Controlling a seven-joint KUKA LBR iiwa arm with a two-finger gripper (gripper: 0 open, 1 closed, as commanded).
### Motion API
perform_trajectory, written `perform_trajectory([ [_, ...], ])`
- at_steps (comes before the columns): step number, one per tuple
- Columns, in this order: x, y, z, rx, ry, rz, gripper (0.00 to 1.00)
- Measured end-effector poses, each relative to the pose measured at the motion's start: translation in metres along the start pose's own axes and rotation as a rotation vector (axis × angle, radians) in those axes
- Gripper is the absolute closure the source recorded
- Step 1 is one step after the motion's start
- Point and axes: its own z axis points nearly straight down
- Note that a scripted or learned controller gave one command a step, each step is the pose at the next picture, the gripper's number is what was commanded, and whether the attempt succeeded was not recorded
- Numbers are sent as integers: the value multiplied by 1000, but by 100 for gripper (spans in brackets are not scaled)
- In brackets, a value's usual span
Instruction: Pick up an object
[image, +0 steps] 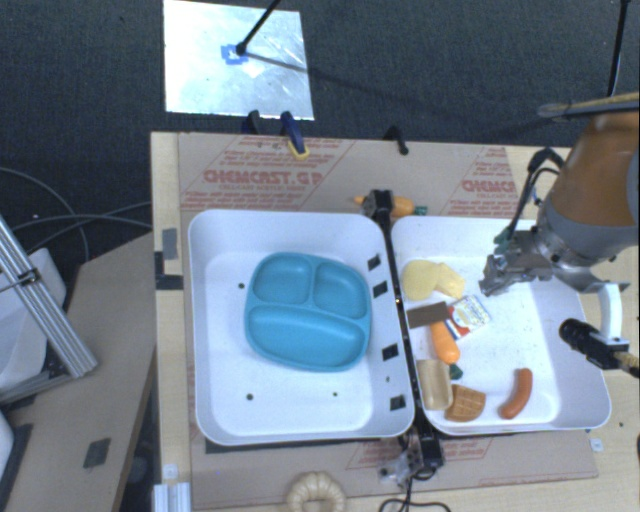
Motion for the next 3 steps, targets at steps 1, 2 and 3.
perform_trajectory([
  [1, 49, 31, 10, 1, 0, 0, 100],
  [2, 91, 53, 2, 1, 0, 2, 100],
  [3, 121, 55, 0, 2, 0, 3, 100],
])
